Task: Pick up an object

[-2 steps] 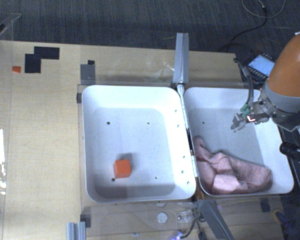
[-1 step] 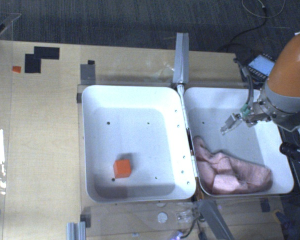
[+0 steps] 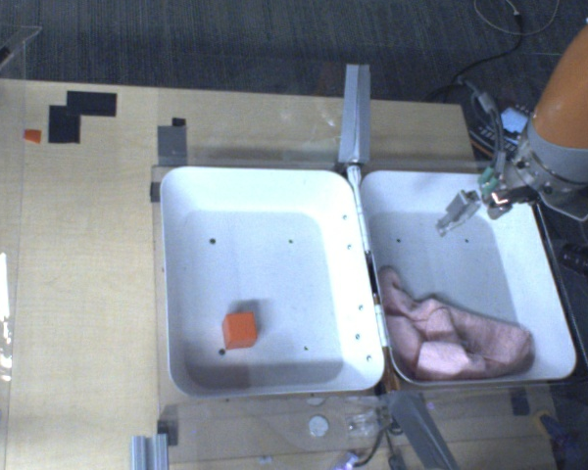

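A pale wooden counter [image 3: 78, 292] carries two white bins side by side, with dark floor beyond. The left bin [image 3: 186, 262] holds a small orange block [image 3: 240, 330] near its front. The right bin [image 3: 529, 262] holds a crumpled pink cloth [image 3: 451, 336] along its front wall, its long axis running left to right across the bin.

The tool [image 3: 458, 213] hangs over the back half of the right bin, reaching in from the right, and nothing is between its fingers; whether they stand apart or together I cannot tell.

The cloth lies toward the front of the bin from the tool, nearly straight ahead of it and near. The block is well apart, across the divider, so the cloth looks the likelier pick.
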### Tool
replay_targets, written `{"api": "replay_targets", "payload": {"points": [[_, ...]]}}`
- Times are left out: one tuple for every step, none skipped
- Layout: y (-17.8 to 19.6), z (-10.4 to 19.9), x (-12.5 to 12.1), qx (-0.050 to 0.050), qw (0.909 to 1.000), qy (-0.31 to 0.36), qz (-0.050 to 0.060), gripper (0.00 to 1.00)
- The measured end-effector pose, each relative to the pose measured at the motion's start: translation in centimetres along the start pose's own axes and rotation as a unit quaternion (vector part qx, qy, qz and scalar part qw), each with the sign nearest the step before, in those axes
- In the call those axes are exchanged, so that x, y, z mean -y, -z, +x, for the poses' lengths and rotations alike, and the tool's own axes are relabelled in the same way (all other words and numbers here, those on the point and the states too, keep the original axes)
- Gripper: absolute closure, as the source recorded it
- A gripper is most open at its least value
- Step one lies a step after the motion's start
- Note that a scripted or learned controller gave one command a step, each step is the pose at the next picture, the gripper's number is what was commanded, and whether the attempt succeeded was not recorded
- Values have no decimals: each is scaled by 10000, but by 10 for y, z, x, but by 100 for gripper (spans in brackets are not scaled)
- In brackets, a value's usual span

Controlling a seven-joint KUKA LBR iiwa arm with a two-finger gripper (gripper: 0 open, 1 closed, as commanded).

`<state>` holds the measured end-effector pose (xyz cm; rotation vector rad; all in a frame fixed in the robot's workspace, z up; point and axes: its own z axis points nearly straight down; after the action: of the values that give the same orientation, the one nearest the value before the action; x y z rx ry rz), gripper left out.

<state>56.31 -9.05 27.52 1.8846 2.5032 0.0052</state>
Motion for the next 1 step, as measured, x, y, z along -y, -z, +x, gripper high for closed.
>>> {"api": "replay_targets", "payload": {"points": [[-114, 14, 75, -26, 10000, 57, 38, 0]]}}
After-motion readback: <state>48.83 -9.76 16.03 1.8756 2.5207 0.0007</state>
